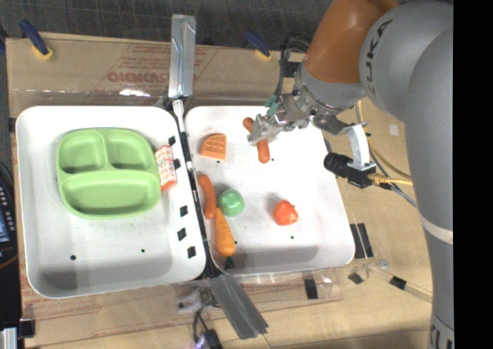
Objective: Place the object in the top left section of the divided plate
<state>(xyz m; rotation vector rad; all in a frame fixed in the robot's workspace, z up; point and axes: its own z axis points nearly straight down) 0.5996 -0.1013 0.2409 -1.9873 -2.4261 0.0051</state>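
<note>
A light green divided plate (108,170) lies in the left bin, with two small sections at its far side and one large section at the near side; nothing lies in it. My gripper (260,132) hangs low over the far part of the right bin, right above a reddish-orange sausage (264,152). The sausage's ends stick out on either side of the gripper and its middle is hidden. An orange waffle piece (214,145) lies just left of the gripper.
The right bin (331,186) also holds a green round item (230,203), a red-orange fruit (285,213), a carrot (223,236) and an orange-red stick (206,193) along its left wall. A red-and-white packet (166,167) lies beside the plate's right rim.
</note>
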